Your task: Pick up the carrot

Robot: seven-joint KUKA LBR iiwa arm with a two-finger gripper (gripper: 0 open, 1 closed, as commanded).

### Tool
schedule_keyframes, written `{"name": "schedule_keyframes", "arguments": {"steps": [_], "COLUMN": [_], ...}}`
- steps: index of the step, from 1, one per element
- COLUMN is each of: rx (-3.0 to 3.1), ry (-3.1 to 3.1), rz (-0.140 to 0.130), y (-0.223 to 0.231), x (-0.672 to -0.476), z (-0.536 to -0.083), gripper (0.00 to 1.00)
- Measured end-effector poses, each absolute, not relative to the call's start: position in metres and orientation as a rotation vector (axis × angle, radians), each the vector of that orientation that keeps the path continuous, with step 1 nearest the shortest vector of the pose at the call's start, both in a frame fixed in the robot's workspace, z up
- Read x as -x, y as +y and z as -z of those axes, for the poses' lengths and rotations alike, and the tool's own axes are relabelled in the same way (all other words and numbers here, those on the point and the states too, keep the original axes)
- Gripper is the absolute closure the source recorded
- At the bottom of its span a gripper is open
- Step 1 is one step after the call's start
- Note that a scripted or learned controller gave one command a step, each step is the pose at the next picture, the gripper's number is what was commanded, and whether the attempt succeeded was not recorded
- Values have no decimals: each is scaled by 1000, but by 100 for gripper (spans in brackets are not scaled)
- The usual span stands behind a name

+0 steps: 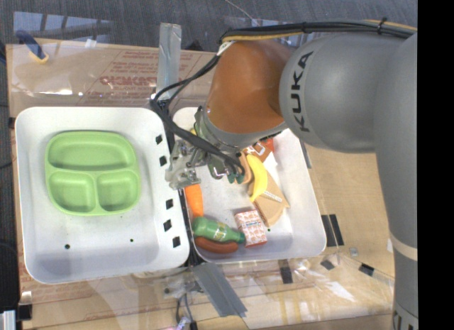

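Arm: the grey KUKA arm with the orange band [245,84] reached in from the right and hung over the right bin.
Pincer: the metal 2-finger pincer [195,169] sat low over the right bin's left side, just above the carrot's upper end; whether it was open or closed, I cannot tell.
Carrot: the slim orange carrot [194,201] lay along the left wall of the shallow white right bin [312,211], not lifted.
Neighbours: a green bottle-shaped toy [216,231] and a brown sausage-shaped toy [216,246] lay near the bin's front edge, touching each other; a small red-patterned box [251,226] lay beside them; a yellow banana [257,177] and a tan wedge [270,208] lay towards the right wall.
Left bin: the shallow white left bin [42,250] carried a green 3-compartment plastic tray [92,172].
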State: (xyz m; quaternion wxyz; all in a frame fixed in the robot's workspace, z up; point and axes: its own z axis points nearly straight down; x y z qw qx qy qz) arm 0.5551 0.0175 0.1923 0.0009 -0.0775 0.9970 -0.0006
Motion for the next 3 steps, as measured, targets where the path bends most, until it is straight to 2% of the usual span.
{"name": "schedule_keyframes", "arguments": {"steps": [1,2,3], "rx": [250,314,613], "ry": [3119,3121,3089], "rz": [6,-1,-3], "y": [-44,22,20], "x": [-563,-605,-655], "z": [-304,-321,-211], "gripper": [100,100,100]}}
